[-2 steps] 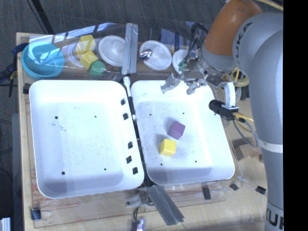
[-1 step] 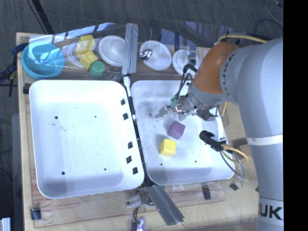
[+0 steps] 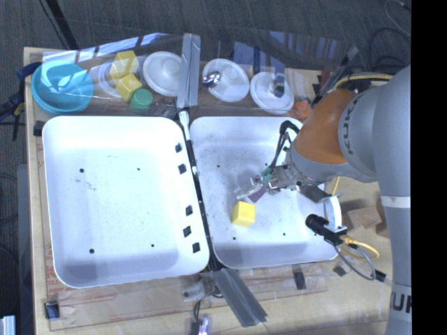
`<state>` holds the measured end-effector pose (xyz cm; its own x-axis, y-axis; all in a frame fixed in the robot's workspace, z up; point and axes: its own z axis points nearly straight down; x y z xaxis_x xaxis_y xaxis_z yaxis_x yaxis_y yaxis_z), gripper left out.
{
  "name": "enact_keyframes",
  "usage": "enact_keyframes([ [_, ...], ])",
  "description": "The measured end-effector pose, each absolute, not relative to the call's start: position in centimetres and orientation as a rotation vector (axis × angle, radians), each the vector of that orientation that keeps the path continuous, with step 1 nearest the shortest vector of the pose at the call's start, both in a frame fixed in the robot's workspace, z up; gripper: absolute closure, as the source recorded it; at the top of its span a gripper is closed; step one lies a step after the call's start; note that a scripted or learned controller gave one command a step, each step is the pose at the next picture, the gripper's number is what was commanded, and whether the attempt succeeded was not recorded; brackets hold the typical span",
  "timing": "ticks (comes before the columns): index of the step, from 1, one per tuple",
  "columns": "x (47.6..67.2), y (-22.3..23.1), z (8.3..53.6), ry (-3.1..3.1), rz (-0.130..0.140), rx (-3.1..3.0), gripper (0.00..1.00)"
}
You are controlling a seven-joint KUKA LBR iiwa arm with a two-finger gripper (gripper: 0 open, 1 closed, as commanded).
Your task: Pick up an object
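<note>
camera view: right bin (image 3: 230, 253) holding a yellow block (image 3: 244, 213) toward its near middle, just left of and below the gripper (image 3: 256, 185). gripper low over the bin floor, close to the block but apart from it, finger state impossible to tell. left bin (image 3: 63, 187) bare white inside.

The arm (image 3: 391, 138) is built of thick, rounded grey segments with a smooth matt finish. A broad orange band (image 3: 325, 128) wraps it above the wrist. Pale lettering marks the lowest grey segment at the frame's edge, cut off and unreadable. A thin black cable (image 3: 282, 139) loops beside the wrist. The tool (image 3: 269, 182) seems small, metallic, with green touches; its details are blurred.
</note>
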<state>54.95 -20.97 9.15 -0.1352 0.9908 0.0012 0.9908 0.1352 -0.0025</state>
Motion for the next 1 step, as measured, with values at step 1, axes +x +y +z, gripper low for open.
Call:
enact_keyframes([
  [1, 58.74, -21.01, 9.26, -2.156, 0.001, -2.286, 0.00],
])
